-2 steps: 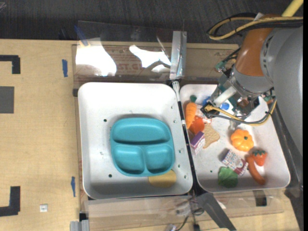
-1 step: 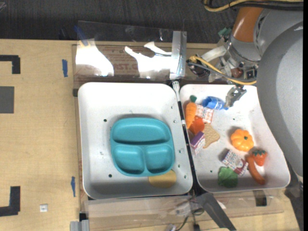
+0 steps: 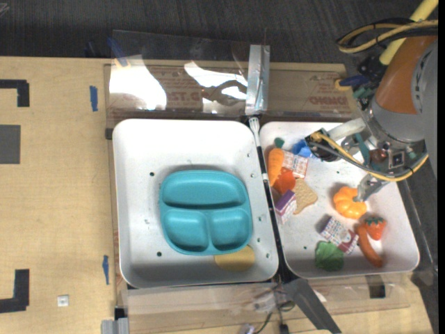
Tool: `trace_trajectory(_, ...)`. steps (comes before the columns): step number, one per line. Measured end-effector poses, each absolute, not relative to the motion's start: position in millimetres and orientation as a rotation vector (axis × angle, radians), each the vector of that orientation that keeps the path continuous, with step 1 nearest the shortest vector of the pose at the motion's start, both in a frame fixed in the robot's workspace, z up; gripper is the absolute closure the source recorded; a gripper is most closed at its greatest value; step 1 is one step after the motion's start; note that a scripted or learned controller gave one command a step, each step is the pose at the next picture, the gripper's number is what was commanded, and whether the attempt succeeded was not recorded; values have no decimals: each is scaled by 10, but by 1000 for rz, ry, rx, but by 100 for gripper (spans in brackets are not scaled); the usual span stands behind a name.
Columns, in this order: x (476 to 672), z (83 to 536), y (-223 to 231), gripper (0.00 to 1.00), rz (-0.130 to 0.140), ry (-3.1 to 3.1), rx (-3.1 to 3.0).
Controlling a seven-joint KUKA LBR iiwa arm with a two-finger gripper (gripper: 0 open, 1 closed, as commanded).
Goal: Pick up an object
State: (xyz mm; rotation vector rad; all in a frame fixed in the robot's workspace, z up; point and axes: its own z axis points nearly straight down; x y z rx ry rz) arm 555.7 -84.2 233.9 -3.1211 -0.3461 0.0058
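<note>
brown cardboard covers the bench (image 3: 49,186), with black tape marks near its left edge and blue tape bits along the side of the bins. two shallow white bins sit side by side on it, with a clear plastic sheet (image 3: 188,82) standing behind them.

left bin (image 3: 132,152) holds a teal divided plate (image 3: 206,211) with three compartments, lying flat near the middle. a small tan block (image 3: 234,258) lies just beside the plate's near edge, touching or almost touching it.

right bin (image 3: 389,256) holds a scatter of toy food. an orange carrot (image 3: 277,164) lies along the left wall, with a small blue piece (image 3: 302,147) and a white and pink packet (image 3: 297,163) just beside it. a tan cracker (image 3: 303,196) and a purple packet (image 3: 285,202) sit below those. an orange pumpkin (image 3: 349,203) sits toward the right of the bin. nearer the front lie a second white and pink packet (image 3: 336,232), a green leafy piece (image 3: 329,255), a red tomato (image 3: 373,227) and an orange-red sausage shape (image 3: 368,247).

grey arm (image 3: 410,82) with its orange band reaches in from the right, trailing yellow cables. its gripper (image 3: 366,187) hangs at the pumpkin's upper right edge, one thin metal finger (image 3: 367,186) slanting down to it and seeming to touch its top. whether the fingers are spread or pressed together i cannot tell, and nothing shows between them.
</note>
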Motion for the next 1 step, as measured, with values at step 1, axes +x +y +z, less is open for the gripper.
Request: trace_trajectory(1,6044,3223,-540,0,-8,-319,-3124)
